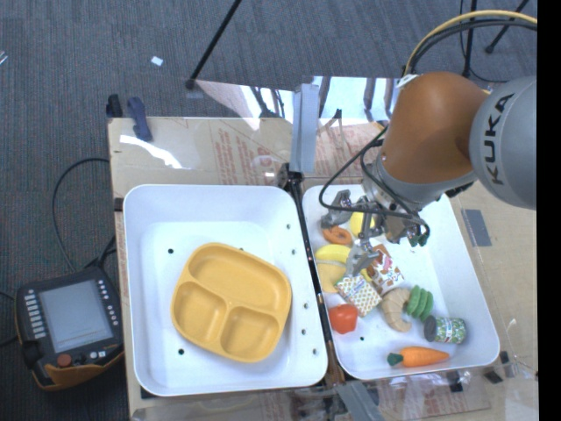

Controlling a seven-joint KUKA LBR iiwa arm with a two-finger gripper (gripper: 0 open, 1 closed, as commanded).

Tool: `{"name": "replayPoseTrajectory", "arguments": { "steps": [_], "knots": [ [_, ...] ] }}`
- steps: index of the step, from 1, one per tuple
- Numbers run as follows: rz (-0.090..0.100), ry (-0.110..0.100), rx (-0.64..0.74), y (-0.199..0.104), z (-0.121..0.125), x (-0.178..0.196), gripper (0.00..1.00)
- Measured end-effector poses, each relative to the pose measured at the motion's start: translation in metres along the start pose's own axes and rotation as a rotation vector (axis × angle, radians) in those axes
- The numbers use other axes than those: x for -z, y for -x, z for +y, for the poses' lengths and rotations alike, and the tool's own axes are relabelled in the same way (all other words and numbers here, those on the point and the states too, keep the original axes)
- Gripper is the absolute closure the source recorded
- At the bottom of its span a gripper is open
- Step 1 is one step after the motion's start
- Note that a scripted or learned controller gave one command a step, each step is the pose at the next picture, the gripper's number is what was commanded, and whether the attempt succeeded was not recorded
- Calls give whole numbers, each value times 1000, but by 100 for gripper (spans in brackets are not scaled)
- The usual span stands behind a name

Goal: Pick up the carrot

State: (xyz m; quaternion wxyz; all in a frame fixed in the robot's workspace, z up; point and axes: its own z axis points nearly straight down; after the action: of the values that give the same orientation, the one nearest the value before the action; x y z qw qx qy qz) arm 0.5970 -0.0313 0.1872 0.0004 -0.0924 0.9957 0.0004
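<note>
Nearest, at the front edge of the right bin: carrot, lying flat, orange body pointing right, green top to the left, apart from its neighbours. Just behind it, a small green-patterned can on its side. Further left, a red toy vegetable by the bin's inner wall.

Then a crowded middle: tan biscuit-like piece, ridged green piece touching it, two patterned boxes, and a yellow banana beside them. Behind those, an orange ring.

Over in the left bin, a yellow divided tray, nothing else on it.

Above the back half of the right bin, the arm, with the jaws hanging low over the boxes and banana. Width of the jaws: cannot tell, too tangled with cables and toys. Nothing visibly held.

Judged step: approach, not yet lined up. Well short of the carrot, which sits at the opposite, near end of the bin.

Next move, as a judgement: lift clear of the clutter, travel toward the front edge, turn the jaws across the carrot's narrow width, then descend. Worth minding: the can close behind and the bin wall close in front.
</note>
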Motion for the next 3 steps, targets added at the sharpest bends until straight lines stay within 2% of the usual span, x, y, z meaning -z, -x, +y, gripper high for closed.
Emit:
{"name": "replayPoseTrajectory", "arguments": {
  "steps": [1, 2, 3],
  "knots": [
    [-1, 1, -191, 55, 38, 0, 0],
    [-2, 3, -269, 66, 138, 2, 0],
    [4, 1, -238, 24, 223, -28, 0]
  ]
}}
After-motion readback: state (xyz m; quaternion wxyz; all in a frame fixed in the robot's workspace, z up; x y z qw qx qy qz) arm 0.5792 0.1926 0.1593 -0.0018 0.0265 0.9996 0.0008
